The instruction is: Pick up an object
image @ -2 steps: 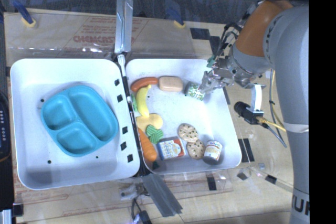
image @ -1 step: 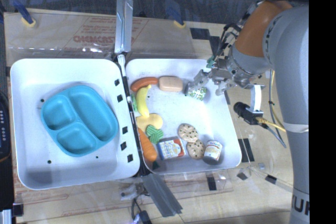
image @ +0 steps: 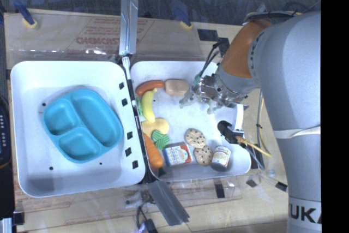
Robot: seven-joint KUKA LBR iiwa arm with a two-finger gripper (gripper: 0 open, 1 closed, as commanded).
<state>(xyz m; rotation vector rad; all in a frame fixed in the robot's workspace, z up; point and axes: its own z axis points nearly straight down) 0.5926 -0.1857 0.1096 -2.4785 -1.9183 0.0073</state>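
My gripper [image: 199,104] hangs over the middle of the right bin [image: 242,163], fingers spread open with only bare bin floor between them. Just left of it lie a tan bread roll [image: 176,87] and a red-brown sausage [image: 150,86]. A yellow banana [image: 148,105] lies along the bin's left wall. Toward the front are two cookies [image: 194,137], a small blue-labelled box [image: 177,154], a little can [image: 221,156], a green leafy piece [image: 161,139] and an orange carrot [image: 154,153].
The left bin [image: 27,172] holds a blue divided plate [image: 82,124]. A metal divider [image: 128,24] stands between the bins at the back. The grey arm [image: 283,73] with its orange band covers the right bin's right side.
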